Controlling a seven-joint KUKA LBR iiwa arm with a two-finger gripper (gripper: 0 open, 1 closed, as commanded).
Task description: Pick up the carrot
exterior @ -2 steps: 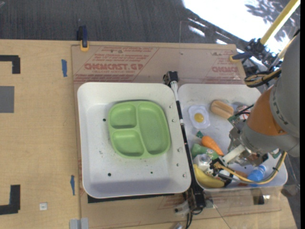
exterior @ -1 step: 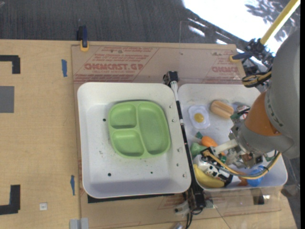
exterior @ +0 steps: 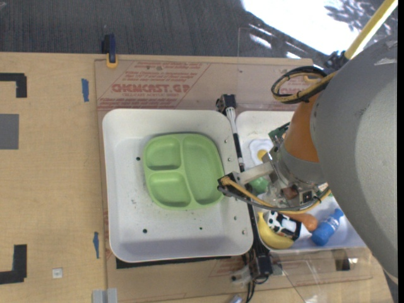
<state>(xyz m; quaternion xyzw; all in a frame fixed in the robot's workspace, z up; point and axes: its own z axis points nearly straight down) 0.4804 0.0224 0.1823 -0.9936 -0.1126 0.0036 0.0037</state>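
Observation:
An orange, tapered piece that looks like the carrot lies in the right bin, between a black-and-white toy and a blue bottle. The arm's wrist with its orange band hangs over this bin. My gripper points down just above and left of the carrot. Its tips are buried among cables and the wrist body. Most of the carrot is hidden under the gripper.
The left bin holds a green divided plate. Crowded into the right bin are a yellow banana, a black-and-white toy, a blue bottle, a fried-egg toy and a green piece.

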